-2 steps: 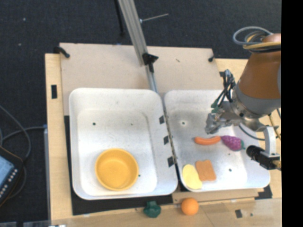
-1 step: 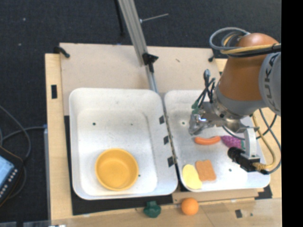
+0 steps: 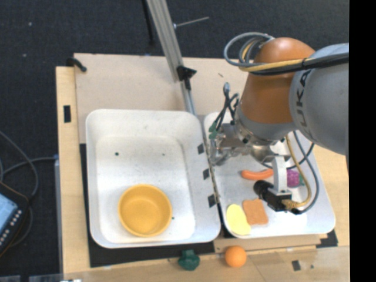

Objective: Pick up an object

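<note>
Clutter is what could spoil this one. The gripper (image 3: 218, 151) is parked low at the far left of the right bin (image 3: 320, 219), and whether it's wide or narrow can't be told. Candidates sit bunched nearer: an orange carrot-like piece (image 3: 257, 173), a tan sponge-like block (image 3: 255, 212) touching a pale yellow piece (image 3: 237, 219). Two could easily be nudged together. A yellow bowl (image 3: 144, 210) is left in the left bin (image 3: 100, 128).

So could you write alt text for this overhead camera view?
A grey and orange robot arm hangs over the right white bin, which holds a carrot, a yellow piece and more. A yellow bowl sits in the left bin.
</note>
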